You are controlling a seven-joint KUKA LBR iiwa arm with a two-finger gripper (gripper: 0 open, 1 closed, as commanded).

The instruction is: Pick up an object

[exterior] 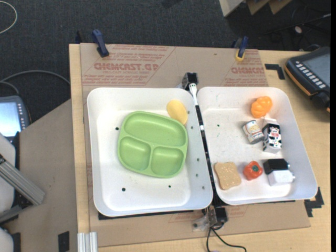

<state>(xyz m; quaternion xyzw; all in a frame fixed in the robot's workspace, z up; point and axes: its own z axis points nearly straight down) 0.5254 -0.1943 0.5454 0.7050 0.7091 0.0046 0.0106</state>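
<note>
Bread slice (227, 175), red tomato (252, 170) and black-white block (277, 171) sit at right bin (302, 156) near edge; cow carton (272, 137), small can (253, 131), orange fruit (261, 106) beyond. Green divided plate (153, 144) and yellow lemon (177, 109) in left bin (102, 156). Gripper state: can't tell.

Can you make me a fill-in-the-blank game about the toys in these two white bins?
1. The green tray lies in the ____ bin.
2. The yellow lemon sits just past the tray's ____ corner.
3. The slice of bread lies in the right bin beside a small red ____.
4. The tray has ____ compartments.

Missing words: left; far right; tomato; three
</note>
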